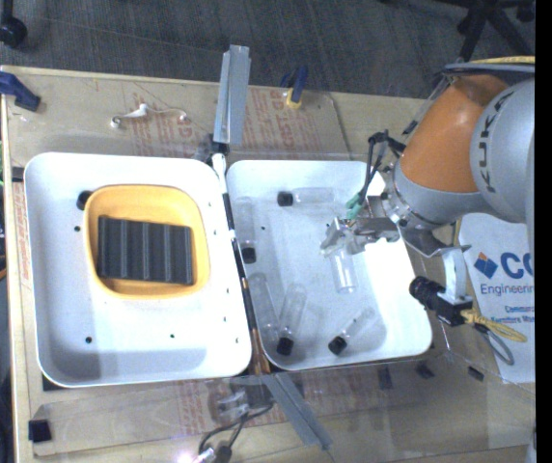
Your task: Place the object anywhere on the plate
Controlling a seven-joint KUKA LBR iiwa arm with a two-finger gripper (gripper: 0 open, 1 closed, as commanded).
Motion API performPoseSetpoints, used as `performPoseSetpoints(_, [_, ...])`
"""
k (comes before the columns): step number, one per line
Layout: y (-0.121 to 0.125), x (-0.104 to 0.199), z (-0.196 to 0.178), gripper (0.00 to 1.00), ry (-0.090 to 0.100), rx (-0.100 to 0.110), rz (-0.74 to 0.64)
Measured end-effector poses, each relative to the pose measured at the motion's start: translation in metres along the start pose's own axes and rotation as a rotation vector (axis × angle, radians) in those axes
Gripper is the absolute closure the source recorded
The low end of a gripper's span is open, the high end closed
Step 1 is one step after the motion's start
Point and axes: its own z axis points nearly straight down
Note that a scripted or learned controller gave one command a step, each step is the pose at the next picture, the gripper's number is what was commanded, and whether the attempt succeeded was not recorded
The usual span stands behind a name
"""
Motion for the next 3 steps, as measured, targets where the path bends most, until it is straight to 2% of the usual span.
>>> performPoseSetpoints(1, [0.042,0.057,0.003,1.00,0.001,-0.001,-0.070])
performPoseSetpoints(2, [0.072,0.135,-0.024,1.00,0.002,-0.001,-0.050])
performPoseSetpoints(3, [0.095,0.191,0.013,1.00,0.001,0.002,-0.292])
